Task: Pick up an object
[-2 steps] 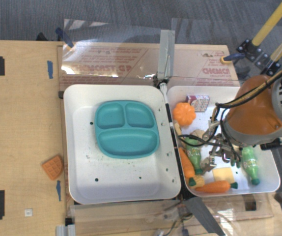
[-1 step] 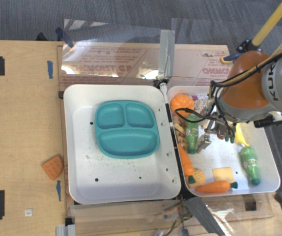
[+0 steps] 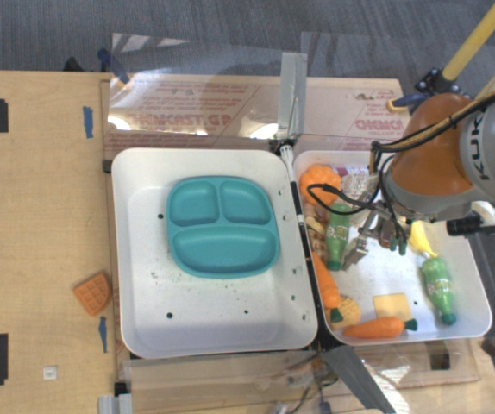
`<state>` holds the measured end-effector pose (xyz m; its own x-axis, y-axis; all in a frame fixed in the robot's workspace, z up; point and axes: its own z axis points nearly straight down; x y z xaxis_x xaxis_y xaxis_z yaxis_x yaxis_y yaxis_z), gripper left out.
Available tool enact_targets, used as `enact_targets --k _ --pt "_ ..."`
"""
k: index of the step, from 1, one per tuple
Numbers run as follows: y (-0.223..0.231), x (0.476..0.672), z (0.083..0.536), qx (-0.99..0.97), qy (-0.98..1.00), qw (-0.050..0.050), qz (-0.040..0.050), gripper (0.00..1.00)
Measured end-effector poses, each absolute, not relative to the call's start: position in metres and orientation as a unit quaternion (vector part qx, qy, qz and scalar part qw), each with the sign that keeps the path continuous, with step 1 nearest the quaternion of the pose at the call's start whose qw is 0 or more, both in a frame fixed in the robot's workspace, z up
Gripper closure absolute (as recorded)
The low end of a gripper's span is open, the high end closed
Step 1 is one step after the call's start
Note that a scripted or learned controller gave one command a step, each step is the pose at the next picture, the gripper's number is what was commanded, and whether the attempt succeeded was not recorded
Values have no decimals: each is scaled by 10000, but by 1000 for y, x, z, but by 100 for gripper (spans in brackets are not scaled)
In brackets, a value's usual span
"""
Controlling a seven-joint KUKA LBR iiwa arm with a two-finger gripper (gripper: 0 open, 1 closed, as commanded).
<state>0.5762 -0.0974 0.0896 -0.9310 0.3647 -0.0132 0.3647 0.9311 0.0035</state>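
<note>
1. In the right bin [image 3: 476, 313], the gripper [image 3: 361, 247] hangs low over the floor near the bin's left wall. How far it is open cannot be told, as cables and linkage clutter the tip, and nothing is visibly caught in it.
2. Immediately to the gripper's left stands a green bottle [image 3: 337, 231], touching or nearly touching the tip. This is judged the likeliest pick. Risk: an off-centre close would push the bottle over instead of clamping it.
3. Beyond the bottle, an orange fruit [image 3: 319, 179] and the bin wall crowd the approach. Risk: a finger jams against them.
4. To the gripper's right lie a yellow banana [image 3: 421, 239] and a second green bottle [image 3: 438, 288]. Below it lie a carrot [image 3: 375, 328] and a yellow block [image 3: 391, 304]. Risk: a sweep disturbs them.
5. Well apart, the left bin [image 3: 135, 257] holds a teal tray [image 3: 222, 227], with no bearing on the pick.
</note>
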Motion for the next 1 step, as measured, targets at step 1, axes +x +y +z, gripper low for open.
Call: enact_targets --k 1 --pt "-99 561 90 2479 9687 73 16 0"
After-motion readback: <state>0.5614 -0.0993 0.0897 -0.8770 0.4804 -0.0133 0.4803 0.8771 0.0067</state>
